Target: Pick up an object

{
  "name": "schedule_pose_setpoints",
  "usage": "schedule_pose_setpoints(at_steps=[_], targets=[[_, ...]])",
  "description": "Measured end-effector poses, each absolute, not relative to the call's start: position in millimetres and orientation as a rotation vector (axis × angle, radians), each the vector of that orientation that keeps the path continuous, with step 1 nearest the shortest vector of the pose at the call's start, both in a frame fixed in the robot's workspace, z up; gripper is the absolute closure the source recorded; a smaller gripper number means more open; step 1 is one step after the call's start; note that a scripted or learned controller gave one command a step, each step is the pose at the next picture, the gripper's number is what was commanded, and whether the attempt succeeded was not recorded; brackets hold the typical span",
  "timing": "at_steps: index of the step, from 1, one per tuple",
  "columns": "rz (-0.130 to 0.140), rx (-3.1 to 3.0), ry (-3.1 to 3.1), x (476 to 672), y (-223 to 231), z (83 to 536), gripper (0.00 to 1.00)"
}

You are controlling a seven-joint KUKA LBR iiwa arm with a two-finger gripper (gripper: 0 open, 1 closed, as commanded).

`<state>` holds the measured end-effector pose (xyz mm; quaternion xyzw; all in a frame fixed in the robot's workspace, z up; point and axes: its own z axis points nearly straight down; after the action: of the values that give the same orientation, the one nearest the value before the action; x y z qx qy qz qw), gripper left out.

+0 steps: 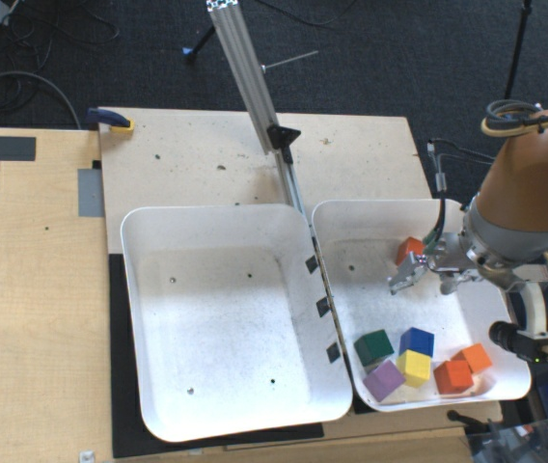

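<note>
Purple block (pixel 383 380), orange cube (pixel 409 250) beside arm.

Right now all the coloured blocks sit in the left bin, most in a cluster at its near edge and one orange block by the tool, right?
Not quite: the blocks are in the right bin, as the camera view shows. The cluster lies at its near edge, and one orange block sits by the tool.

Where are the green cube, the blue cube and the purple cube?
green cube (pixel 373 345), camera view, top face
blue cube (pixel 417 340), camera view, top face
purple cube (pixel 384 380), camera view, top face
</note>
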<state>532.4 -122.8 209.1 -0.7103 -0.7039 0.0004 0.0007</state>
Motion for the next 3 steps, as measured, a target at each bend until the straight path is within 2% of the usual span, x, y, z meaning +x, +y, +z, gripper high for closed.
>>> schedule_pose_setpoints(at_steps=[1, 2, 3], targets=[[-0.006, -2.221, -2.226, 496.2, -102, 304, 0.00], [0.003, -2.218, -2.222, 495.9, -101, 299, 0.00], [-0.005, -2.223, -2.230, 487.6, -138, 427, 0.00]])
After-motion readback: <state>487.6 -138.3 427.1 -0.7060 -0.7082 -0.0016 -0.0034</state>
